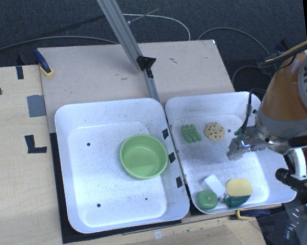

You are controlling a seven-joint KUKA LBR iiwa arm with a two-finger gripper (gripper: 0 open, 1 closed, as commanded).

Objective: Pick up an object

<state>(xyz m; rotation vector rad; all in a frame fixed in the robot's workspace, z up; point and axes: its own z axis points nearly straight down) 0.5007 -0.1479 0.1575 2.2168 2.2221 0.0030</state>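
Note:
My gripper (236,150) hangs over the right bin (195,104), near its right side, with nothing visibly between its fingers. A round cookie (214,131) lies just up and left of it, and a ridged green piece (190,133) sits further left. Along the bin's near edge lie a white block (213,184), a green round object (207,199) and a yellow object (238,187) with a teal piece under it. In the left bin (76,123) a green bowl (143,156) stands upright.
A grey metal pole (123,31) slants down from the top to the divide between the bins. Cables trail on the dark floor behind the bench. The arm's orange band (289,94) bulks over the right bin's right wall.

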